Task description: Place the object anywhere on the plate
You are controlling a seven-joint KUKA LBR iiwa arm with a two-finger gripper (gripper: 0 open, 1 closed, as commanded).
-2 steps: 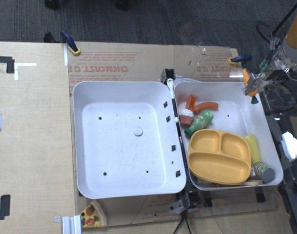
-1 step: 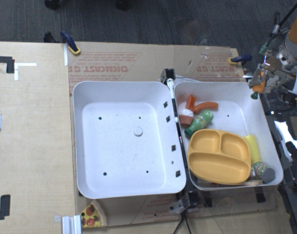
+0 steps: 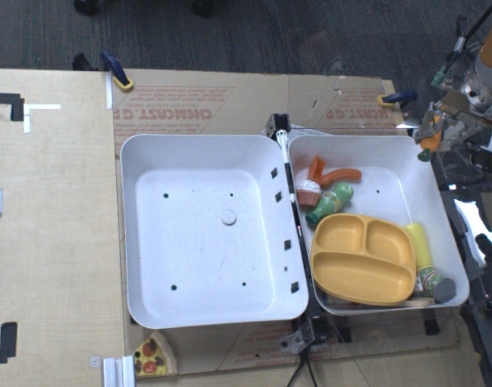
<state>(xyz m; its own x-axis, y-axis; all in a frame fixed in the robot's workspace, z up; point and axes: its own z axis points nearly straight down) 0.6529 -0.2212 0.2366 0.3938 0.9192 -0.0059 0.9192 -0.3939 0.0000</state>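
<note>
**Nothing picked yet; arm parked at the far right**

Low in the right bin (image 3: pixel 391 164), the yellow divided plate (image 3: pixel 363 259) carries nothing. Just beside its right rim lies a yellow bottle (image 3: pixel 418 244); above it, touching its upper-left edge, a green bottle (image 3: pixel 329 201), then orange pieces (image 3: pixel 336 173). The step is judged the opening pick: descend on one object. At the upper right edge the gripper (image 3: pixel 439 129) hangs outside the bin; whether it is parted or carrying anything cannot be told.

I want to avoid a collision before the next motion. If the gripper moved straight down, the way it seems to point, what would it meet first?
Probably the right bin's far right rim or the bench beside it, not the plate. The gripper sits at the bin's upper right corner; depth is unclear.
</note>
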